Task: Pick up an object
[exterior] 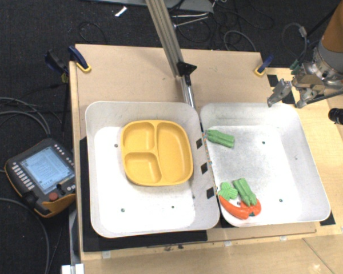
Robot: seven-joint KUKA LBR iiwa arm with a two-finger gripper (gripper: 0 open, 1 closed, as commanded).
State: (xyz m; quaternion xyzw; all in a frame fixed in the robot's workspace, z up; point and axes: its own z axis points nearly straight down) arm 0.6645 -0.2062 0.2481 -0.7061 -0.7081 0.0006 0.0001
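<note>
Hovering beyond the right bin's (308, 153) far edge, the fingers (290, 96) stand apart, gripping nothing.

The wooden bench (131, 76) carries two white bins. The left bin (103, 170) lies at 9 o'clock. The right bin (291, 170) lies at 3 o'clock, touching it.

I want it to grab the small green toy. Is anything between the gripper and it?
No. In the camera view, bare white bin floor lies between the gripper and the green toy.
</note>
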